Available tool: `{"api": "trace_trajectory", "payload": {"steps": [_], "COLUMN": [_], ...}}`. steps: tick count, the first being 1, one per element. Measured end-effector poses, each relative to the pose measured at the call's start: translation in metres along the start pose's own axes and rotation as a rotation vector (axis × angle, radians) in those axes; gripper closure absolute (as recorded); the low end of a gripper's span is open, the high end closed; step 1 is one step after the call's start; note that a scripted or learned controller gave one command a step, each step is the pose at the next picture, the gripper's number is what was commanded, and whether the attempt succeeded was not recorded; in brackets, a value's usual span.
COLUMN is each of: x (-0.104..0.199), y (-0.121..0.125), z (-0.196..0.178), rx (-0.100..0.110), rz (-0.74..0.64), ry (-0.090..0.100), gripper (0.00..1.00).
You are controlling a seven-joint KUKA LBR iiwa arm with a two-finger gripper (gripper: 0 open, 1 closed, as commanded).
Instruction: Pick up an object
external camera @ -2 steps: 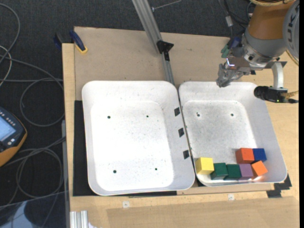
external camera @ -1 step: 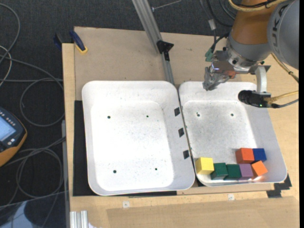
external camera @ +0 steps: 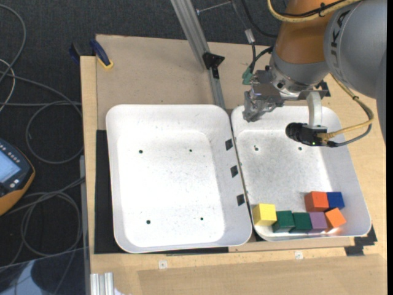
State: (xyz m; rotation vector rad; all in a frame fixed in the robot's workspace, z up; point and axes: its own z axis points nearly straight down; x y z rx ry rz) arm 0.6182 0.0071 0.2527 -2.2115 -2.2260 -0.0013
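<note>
while the arm hangs over the right bin's far end, i list what worries me from the remote desk.

gripper [external camera: 253,112]: at about 11 o'clock of the right bin [external camera: 350,183], low over the back rim; i cannot tell from this slant whether the pincer is apart or together, and i see nothing in it.

blocks: all packed at 5 to 6 o'clock of the right bin, well apart from the gripper: yellow block [external camera: 265,213], green block [external camera: 283,220], a second green one beside it, purple block [external camera: 318,220], red block [external camera: 318,200], blue block [external camera: 335,199], orange block [external camera: 335,217].

crowding risk: i judge the blocks touch or nearly touch, so a finger may land on a neighbour instead of slipping beside the target, and shove the pile.

wall risk: the cluster hugs the near rim; a descent there could clip the bin wall or pin a block against it.

easiest pick: yellow, at the 9 o'clock end of the row, has one open side.

left bin [external camera: 123,165]: at 9 o'clock of the gripper, no help to the task.

cable [external camera: 350,131]: looped near 3 o'clock of the wrist; it could snag on a long reach.
</note>
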Motion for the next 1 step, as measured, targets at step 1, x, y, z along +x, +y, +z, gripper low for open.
{"api": "trace_trajectory", "payload": {"steps": [1], "x": [0.0577], "y": [-0.0097], "z": [0.0129], "rx": [0.002], "rz": [0.0], "ry": [0.0], "gripper": [1.0]}}
